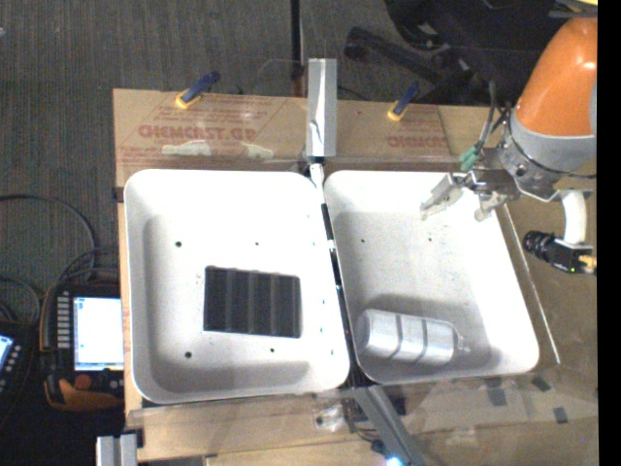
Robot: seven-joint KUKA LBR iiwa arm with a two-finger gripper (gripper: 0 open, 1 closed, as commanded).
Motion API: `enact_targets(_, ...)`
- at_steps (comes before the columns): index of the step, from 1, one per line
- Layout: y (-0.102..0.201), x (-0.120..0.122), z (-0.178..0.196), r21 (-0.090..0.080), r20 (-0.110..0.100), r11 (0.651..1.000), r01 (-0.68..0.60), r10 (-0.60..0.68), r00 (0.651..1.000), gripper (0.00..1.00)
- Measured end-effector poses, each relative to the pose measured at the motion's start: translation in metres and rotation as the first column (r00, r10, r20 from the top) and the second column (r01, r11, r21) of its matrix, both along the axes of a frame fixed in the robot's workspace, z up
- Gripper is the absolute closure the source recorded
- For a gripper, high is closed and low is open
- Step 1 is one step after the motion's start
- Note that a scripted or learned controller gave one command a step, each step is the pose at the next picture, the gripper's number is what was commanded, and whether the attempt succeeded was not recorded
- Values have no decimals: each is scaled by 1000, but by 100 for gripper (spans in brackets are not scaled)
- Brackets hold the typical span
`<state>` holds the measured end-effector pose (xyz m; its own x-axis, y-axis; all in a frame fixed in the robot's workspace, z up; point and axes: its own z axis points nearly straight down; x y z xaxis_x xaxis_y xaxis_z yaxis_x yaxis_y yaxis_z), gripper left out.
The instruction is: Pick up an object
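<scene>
A silver cylindrical bottle lies on its side at the near edge of the right bin. A flat black ridged block rests in the middle of the left bin. My gripper hangs over the far right corner of the right bin, well above and away from the bottle. Its two pale fingers are spread apart and nothing sits between them.
A metal divider post stands at the back between the bins. Blue and yellow clamps hold the cardboard backing. A handheld pendant lies on the floor at the left. The bench edge runs along the front.
</scene>
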<state>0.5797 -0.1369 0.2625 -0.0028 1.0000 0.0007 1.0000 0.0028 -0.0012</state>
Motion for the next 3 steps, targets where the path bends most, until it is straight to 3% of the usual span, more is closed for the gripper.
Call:
enact_targets(1,-21,-61,-8,0,-1,998,68,-68,998,0)
enact_targets(2,-23,-95,-47,0,0,997,74,-74,997,0)
enact_targets(3,-32,-96,-87,1,0,999,-32,32,999,0)
